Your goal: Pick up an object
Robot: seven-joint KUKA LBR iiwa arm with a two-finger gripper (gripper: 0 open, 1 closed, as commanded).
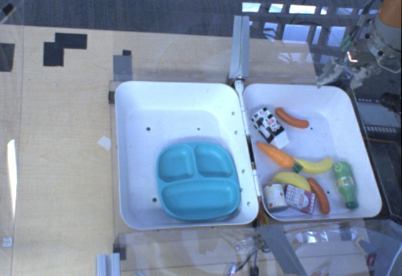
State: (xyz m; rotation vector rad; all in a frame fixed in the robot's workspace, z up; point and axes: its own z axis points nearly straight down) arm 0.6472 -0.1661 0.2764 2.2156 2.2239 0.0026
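Observation:
The right bin (352, 111) holds several small items. A black-and-white carton (269, 124) and an orange sausage (293, 118) lie near its back. A carrot (275, 154), two bananas (317, 166) (290, 179), a green bottle (344, 183), a red sausage (319, 195), a small can (274, 197) and a purple packet (300, 199) lie toward the front. My gripper (341, 78) hangs above the bin's back right rim, open with nothing between its fingers. It is well clear of every item.
The left bin (144, 111) holds a blue divided plate (198, 180) at its front. A metal divider post (239, 48) stands behind the seam between the bins. A metal rack (301, 29) sits behind the right bin, close to the arm.

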